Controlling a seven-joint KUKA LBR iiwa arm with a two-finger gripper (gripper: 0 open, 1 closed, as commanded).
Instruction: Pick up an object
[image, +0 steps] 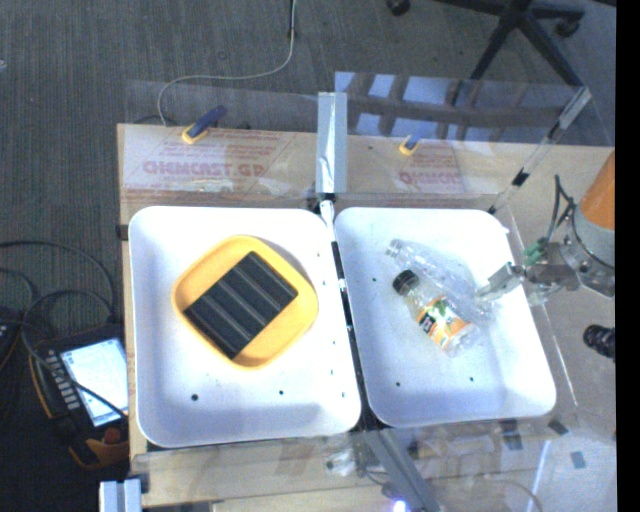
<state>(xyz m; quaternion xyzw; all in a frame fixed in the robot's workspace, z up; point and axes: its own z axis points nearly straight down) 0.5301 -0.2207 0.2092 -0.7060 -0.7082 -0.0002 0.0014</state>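
bottle (440, 300) in right bin (400, 395) | lies just left of gripper (503, 280), long axis diagonal | grip state: cannot tell

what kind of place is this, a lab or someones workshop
Most likely a robotics lab set up for grasping trials. A bench holds two white bins side by side with test objects: a yellow dish and a clear plastic bottle. The robot arm reaches in, and a control pendant lies on the carpet.

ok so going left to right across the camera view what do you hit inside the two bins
left bin → yellow dish with black ribbed insert → right bin → black-capped bottle → claw
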